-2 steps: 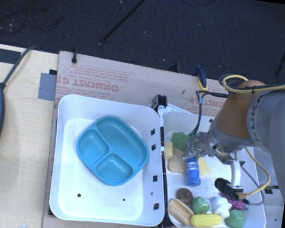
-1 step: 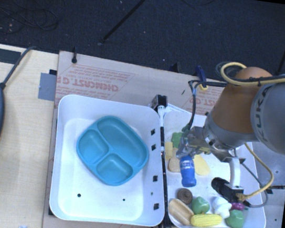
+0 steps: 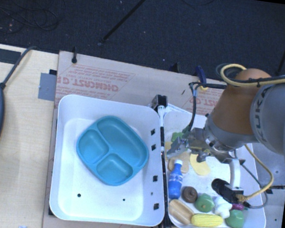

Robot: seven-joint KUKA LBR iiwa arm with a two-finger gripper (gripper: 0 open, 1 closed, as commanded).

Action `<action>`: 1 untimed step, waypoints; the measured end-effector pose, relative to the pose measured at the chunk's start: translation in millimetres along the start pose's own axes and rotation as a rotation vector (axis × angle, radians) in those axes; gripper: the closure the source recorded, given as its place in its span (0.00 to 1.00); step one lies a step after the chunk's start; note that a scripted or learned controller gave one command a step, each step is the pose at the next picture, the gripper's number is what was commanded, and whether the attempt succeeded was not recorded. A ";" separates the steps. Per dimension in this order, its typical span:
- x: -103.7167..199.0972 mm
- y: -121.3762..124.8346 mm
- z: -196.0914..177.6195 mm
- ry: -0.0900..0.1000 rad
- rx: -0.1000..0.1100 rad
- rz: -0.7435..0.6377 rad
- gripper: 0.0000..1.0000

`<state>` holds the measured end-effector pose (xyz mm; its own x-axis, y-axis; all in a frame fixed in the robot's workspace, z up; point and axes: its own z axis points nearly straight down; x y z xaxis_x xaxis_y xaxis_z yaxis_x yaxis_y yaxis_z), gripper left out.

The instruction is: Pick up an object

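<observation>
Corn cob (image 3: 206, 219) lies crosswise at right bin's (image 3: 253, 225) near rim, well below-right of gripper (image 3: 181, 143), whose jaw state cannot be told.

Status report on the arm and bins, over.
Gripper low over right bin, fingers unclear. Blue bottle and toy food lying loose. Blue tray in left bin.

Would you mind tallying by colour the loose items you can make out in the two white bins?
Blue: 2, the divided plate in the left bin and the bottle in the right bin
Green: 2, two round fruits
Yellow: 2, the corn cob and a pale slice
Brown: 1, the doughnut
Tan: 1, the bread roll
Total: 8; items under the arm are too hidden to count.
</observation>
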<state>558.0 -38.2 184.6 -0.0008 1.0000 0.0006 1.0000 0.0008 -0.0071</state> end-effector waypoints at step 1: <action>-60.0 -44.9 -3.8 -0.002 0.003 0.007 0.00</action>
<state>513.1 -98.2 188.7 0.0061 1.0000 -0.0015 0.9999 -0.0062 -0.0096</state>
